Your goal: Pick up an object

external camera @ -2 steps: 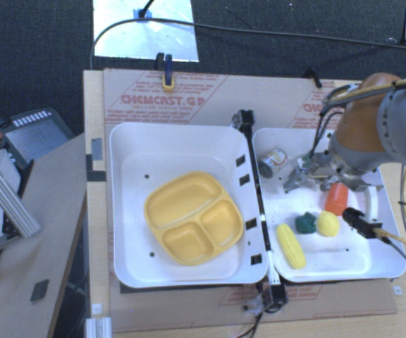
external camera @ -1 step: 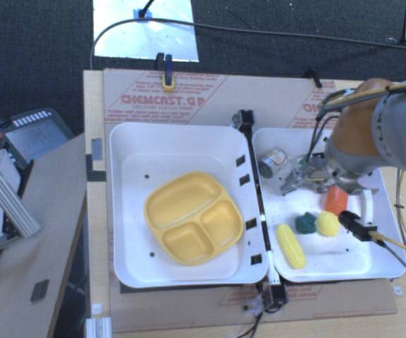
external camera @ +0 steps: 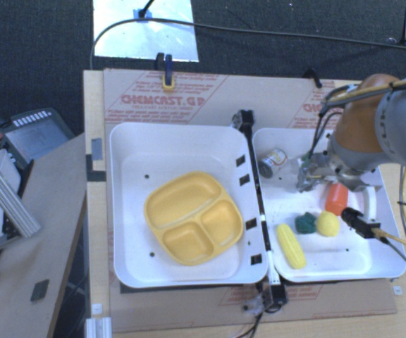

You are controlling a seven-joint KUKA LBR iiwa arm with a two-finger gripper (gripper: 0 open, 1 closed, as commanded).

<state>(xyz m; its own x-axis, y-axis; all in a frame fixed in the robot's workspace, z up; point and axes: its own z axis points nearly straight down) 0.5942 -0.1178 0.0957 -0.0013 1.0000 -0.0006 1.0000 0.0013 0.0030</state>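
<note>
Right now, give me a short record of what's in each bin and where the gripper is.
left bin: yellow divided tray
right bin: small can, orange piece, yellow lemon-like piece, dark green piece, corn cob
gripper: over right bin, between can and orange piece
held object: none visible

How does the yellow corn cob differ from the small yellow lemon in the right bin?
The yellow corn cob is long and narrow, lying at a slant near the bin's front; the small yellow lemon is short and rounded, further back. The cob lies apart from its neighbours, while the lemon touches a dark green piece and sits just below an orange piece. Both are yellow and rest in the right white bin.
</note>
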